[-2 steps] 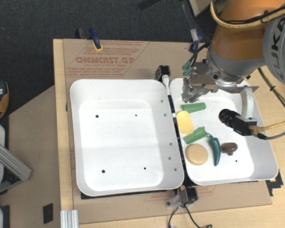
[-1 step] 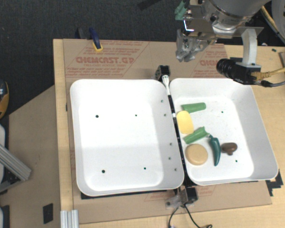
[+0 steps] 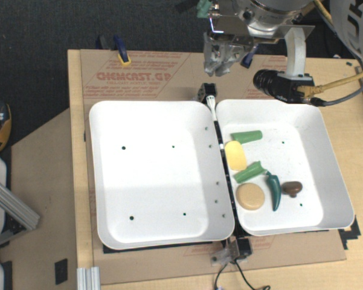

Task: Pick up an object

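Note:
The right bin (image 3: 326,162) holds several small things near its left side. A green cylinder (image 3: 246,137) lies farthest back, with a yellow lump (image 3: 235,154) just in front of it. A second green piece (image 3: 249,172) sits above a tan round disc (image 3: 250,196). A teal pepper shape (image 3: 273,190) and a brown lump (image 3: 292,188) lie to their right. My gripper (image 3: 220,62) hangs high behind the bins, over the cardboard near the seam between them, well away from every object.
The left bin (image 3: 109,180) stands beside the right one on a cardboard sheet (image 3: 151,77). A blue and yellow clamp (image 3: 122,52) sits at the board's back left. A black clip (image 3: 206,92) marks the bins' rear seam.

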You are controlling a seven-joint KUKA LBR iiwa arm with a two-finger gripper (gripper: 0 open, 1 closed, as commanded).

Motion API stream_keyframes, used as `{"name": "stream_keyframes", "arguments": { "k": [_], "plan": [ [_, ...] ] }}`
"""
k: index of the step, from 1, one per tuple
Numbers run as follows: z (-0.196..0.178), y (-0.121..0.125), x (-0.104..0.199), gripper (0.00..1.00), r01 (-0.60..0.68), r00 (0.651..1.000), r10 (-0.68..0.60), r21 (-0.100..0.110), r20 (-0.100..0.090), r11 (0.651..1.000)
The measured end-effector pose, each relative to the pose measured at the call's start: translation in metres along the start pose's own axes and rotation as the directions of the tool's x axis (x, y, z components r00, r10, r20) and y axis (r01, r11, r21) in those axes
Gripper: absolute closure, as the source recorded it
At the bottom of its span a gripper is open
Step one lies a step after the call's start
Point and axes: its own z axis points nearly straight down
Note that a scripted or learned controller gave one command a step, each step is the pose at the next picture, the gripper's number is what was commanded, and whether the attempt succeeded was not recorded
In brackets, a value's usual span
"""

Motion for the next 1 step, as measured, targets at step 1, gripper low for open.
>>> {"name": "stream_keyframes", "arguments": {
  "k": [1],
  "plan": [
    [-0.0329, -0.0027, 0.0596, 1.00, 0.001, 1.000, -0.001, 0.000, -0.001, 1.000]
  ]
}}
